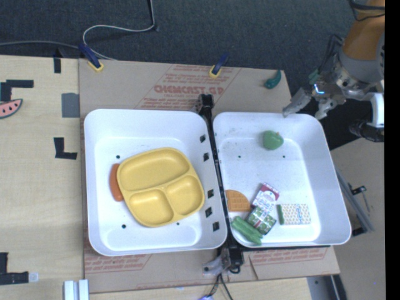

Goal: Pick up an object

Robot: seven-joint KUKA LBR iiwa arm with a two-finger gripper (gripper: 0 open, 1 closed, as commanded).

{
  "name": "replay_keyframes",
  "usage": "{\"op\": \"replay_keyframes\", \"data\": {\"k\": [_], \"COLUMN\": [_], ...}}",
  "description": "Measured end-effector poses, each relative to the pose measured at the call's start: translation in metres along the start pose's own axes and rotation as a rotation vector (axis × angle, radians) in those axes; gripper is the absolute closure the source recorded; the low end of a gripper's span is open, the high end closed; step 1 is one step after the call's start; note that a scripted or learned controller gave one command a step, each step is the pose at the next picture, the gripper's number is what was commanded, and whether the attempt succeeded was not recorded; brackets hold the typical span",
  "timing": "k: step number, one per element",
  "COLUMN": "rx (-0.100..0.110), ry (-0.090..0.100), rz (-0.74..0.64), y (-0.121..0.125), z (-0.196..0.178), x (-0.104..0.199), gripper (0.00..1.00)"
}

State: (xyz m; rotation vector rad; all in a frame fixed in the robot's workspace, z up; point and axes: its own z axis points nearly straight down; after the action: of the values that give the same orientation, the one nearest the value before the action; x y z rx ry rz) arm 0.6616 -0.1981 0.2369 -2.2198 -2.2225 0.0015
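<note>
Gripper (307,102) parked up at the top right, just past the far right corner of the right bin (331,167), fingers spread open with nothing between them; orange band of the arm (365,36) right above it. Down in that bin: green round thing (272,140) near the far wall, well apart from the cluster at the near edge; there, a small carton (263,208), a patterned packet (294,214), a waffle-looking piece (237,200), a green pod (247,229). Left bin (100,167) carrying a yellow divided tray (160,185) with something orange (115,181) poking out under its left side.
</note>
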Motion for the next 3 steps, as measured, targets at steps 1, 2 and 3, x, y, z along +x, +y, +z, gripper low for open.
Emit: {"op": "replay_keyframes", "data": {"k": [1, 2, 3], "rx": [0.002, 0.0, -0.002], "ry": [0.0, -0.004, 0.0], "rz": [-0.001, -0.003, -0.001], "y": [0.006, 0.007, -0.034], "z": [0.141, 0.129, 0.022], "x": [-0.003, -0.003, 0.033], "gripper": [0.0, 1.0, 1.0]}}
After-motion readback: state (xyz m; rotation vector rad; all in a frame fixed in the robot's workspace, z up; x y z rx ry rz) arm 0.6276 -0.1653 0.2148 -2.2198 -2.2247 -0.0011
